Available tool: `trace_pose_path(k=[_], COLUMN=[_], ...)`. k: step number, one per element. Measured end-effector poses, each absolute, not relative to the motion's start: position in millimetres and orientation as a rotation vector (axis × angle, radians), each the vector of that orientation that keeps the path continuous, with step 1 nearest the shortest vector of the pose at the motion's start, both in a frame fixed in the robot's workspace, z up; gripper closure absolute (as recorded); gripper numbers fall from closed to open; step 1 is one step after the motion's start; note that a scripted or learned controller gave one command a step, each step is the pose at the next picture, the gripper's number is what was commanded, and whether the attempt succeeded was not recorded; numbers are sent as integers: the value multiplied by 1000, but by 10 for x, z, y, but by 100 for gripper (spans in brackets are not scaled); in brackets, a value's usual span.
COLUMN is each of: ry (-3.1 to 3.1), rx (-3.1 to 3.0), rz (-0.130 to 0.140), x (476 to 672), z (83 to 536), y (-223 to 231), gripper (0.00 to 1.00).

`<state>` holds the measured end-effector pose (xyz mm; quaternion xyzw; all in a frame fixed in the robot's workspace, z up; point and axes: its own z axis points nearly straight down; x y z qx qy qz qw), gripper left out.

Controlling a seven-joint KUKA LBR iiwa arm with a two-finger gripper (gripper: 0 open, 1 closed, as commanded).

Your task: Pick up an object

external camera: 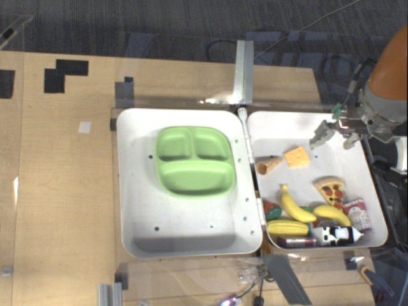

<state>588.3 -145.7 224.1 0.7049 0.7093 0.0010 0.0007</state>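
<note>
My gripper (335,136) hangs over the far right part of the right bin (380,233), its two fingers spread open with nothing between them. Just below and left of it lies a yellow cheese wedge (296,157). A brown cone-shaped piece (268,165) sits by the bin's left wall. Nearer the front are a pizza slice (330,189), a banana (296,208), a corn cob (287,227), a red can (357,214) and a black-and-white toy (335,234).
The left bin (137,234) holds a green divided plate (194,159) in its middle. A metal divider (245,75) rises behind the seam between the bins. The arm's orange band (390,75) is at the right edge.
</note>
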Motion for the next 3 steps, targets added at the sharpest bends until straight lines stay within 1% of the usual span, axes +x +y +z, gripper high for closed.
trace_pose_path(k=[1,2,3], ry=[2227,2212,2256], rx=[2214,2231,2173], rz=[3,2,14], x=[5883,5774,6309], z=[2241,1141,893], y=[-1457,-1145,-1207], gripper=[0,0,0])
